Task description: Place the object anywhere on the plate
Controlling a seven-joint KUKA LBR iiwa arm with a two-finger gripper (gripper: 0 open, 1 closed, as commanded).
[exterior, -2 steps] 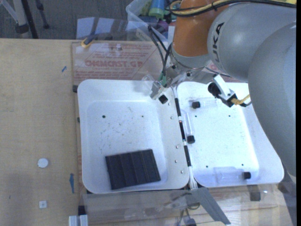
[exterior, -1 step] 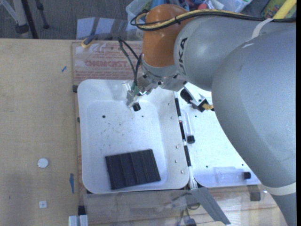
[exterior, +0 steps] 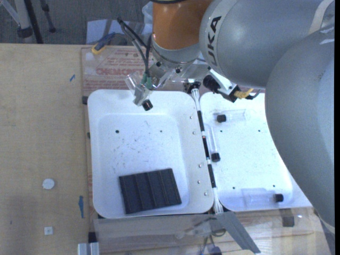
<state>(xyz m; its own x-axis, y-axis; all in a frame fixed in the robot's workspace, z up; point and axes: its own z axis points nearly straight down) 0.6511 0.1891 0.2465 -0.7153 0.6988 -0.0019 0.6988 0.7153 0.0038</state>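
A big grey arm with an orange band is reaching in from the right and hanging over the far edge of the left bin. Its jaws are pointing down near the bin's back left corner, and I cannot tell if they are open or closed, or if anything is between them. A dark grey ridged block is lying flat in the left bin, close to the near edge and well apart from the jaws. The floor of that bin is sprinkled with little dark specks. The right bin is sitting just beside it, partly under the arm. Clear little tubes with black caps are lying in it, one near the back and one near the front. Another tube is lying along the line where the two bins meet. A small white disc is sitting alone on the desk, far off to the left.
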